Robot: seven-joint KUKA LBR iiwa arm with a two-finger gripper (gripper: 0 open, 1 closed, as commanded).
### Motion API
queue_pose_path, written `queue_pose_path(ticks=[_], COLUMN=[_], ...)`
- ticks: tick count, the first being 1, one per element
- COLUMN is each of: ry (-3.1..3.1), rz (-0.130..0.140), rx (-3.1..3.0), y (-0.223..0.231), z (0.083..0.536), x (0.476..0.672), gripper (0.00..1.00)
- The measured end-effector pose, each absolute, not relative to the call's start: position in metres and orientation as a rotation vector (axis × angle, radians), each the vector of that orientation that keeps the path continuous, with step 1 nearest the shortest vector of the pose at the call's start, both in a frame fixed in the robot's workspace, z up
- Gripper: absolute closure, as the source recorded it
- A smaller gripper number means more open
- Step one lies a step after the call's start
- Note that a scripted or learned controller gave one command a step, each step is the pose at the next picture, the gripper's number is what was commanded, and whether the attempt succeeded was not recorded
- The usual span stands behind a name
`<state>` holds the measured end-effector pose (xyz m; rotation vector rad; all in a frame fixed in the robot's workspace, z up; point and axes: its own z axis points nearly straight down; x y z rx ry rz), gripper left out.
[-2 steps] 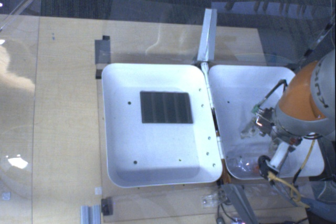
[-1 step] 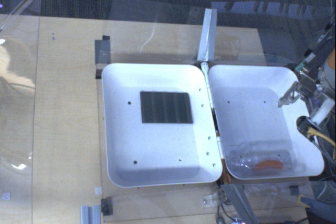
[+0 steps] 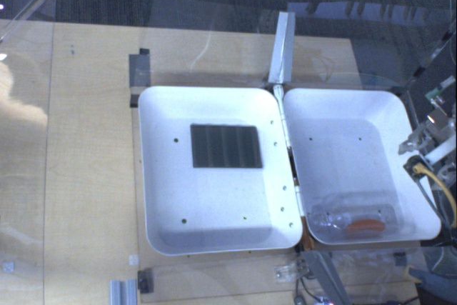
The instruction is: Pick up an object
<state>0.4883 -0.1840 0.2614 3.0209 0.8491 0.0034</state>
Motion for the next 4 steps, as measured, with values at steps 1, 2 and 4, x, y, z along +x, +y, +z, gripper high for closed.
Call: queue_pose_path(ticks=[1,2,4], ry=[0.852,0.871,0.326], rz=[0.009,0.008,0.010], rx=[3.019,3.011,3.122], y=[-0.173,-0.173,-0.071], z=[0.325,0.334,0.356], x=[0.489,0.490,0.533], gripper=[0.00,1.00,1.00])
